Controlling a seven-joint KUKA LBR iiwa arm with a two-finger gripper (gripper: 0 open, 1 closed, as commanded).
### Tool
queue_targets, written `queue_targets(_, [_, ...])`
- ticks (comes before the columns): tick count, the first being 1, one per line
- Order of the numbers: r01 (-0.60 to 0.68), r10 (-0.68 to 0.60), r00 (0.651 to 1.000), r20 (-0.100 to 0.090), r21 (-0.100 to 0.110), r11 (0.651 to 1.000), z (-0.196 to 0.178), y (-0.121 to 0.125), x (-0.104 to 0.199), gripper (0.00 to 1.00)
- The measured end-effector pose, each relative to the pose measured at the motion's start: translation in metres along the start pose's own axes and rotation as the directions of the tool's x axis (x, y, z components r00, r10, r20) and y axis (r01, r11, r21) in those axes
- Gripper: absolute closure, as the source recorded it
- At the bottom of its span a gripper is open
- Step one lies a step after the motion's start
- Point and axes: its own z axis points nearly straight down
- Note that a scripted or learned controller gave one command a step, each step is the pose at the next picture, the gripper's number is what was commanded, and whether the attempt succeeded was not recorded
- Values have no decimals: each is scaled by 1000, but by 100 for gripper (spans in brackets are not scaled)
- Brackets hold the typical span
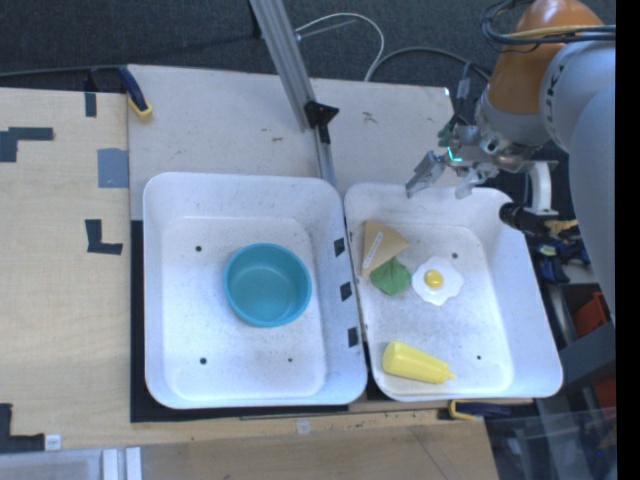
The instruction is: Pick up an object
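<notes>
Yellow and lying on its side, a toy corn cob [415, 363] sits at the lower edge of the right bin [520, 298], nearest the bottom of the frame. Above it, toward the bin's middle, a fried egg toy [437, 282] rests flat on the floor, white with a yellow yolk. Just left of the egg lies a green leafy piece [391, 277], and touching that piece from the upper left is a tan wedge [380, 244] that looks like a slice of cheese or bread, close to the bin's left wall.

On the left half of the frame, the left bin [180, 218] holds a blue bowl [267, 284], upright, a little left of the bin's centre and well apart from the walls.

Both bins rest side by side on the tabletop [220, 118], whose pale surface shows above them. A grey metal pole [285, 48] slants down from the top of the frame and ends near the gap between the bins.

At the upper right, the grey arm [570, 78] with its orange band reaches in. Its pincer [445, 176] hangs over the upper rim of the right bin, above and apart from the egg and the wedge. Its fingers are spread, with nothing between them; one dark fingertip [417, 181] points toward the lower left.
</notes>
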Motion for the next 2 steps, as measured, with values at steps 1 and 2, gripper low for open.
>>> queue_targets(1, [0, 0, 1000, -1, 5, 1000, 55, 0, 11, 0])
queue_targets(2, [-1, 1, 1000, 1, 6, 1000, 100, -1, 11, 0])
